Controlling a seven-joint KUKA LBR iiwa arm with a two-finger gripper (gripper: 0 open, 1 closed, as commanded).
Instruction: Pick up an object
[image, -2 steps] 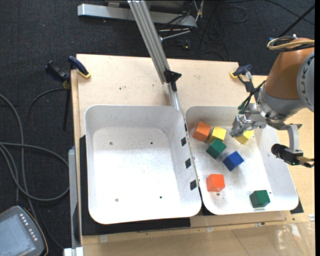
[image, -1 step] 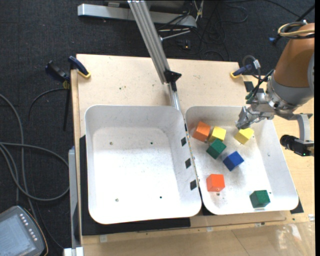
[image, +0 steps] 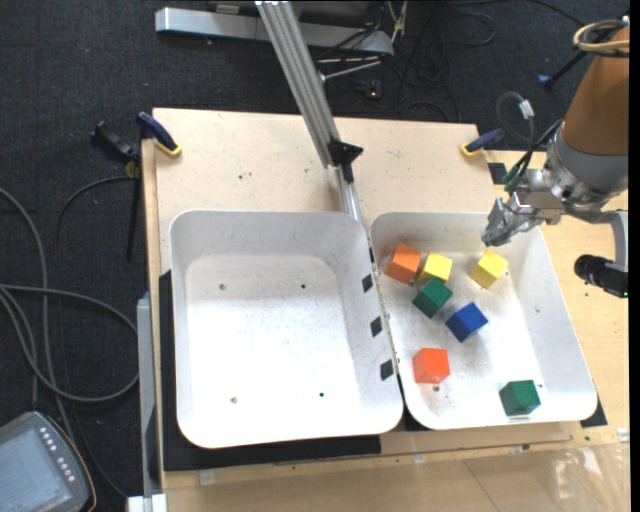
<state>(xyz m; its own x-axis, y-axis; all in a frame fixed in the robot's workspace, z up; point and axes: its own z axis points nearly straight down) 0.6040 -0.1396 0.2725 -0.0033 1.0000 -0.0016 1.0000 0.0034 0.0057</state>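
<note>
2 bins (image: 190, 300), 7 blocks (image: 467, 320): 2 orange, 2 yellow, 2 green, 1 blue

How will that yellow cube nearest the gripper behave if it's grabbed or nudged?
The yellow cube looks rigid with flat faces, so it will likely slide rather than roll. It sits turned at an angle, so the gripper may twist it on closing. Small and solid-looking, it is probably light.

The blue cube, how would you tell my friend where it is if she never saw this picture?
Look at the right bin, the one with all the cubes in it. Near its middle, a blue cube sits just below and right of a green cube, under the cluster of orange and yellow ones. It is the only blue cube there.
</note>
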